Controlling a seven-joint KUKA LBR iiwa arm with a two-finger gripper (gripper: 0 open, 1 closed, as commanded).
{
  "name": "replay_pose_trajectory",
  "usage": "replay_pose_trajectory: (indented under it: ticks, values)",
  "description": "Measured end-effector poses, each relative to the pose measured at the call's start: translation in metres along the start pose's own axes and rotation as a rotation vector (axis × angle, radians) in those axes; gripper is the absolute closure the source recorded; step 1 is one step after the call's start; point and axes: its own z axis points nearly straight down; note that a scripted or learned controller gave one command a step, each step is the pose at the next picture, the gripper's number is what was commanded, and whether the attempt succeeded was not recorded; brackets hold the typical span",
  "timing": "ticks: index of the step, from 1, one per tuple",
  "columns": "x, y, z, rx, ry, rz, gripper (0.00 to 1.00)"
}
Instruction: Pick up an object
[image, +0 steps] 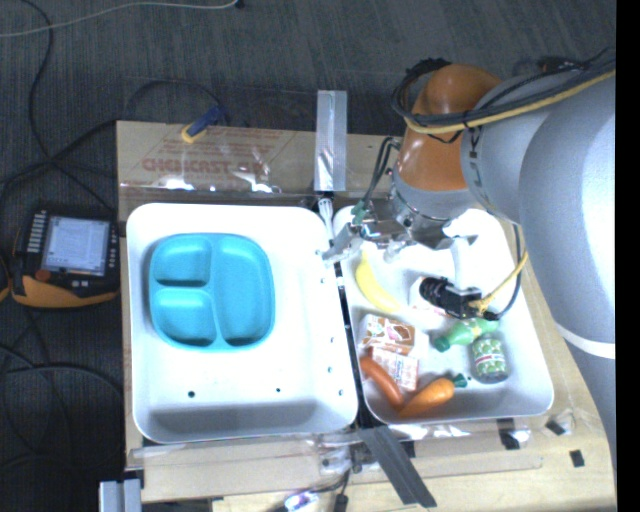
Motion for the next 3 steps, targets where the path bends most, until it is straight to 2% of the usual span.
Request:
replay_pose_trajectory:
  ticks: [1, 2, 3]
  values:
    - [-0.047, 0.006, 0.000, 0.000, -0.001, 0.066, 0.00]
    - [-0.032, 0.013, 0.000, 0.001, -0.001, 0.229, 0.00]
    - [-0.024, 0.004, -0.039, 0.000, -0.004, 0.130, 0.00]
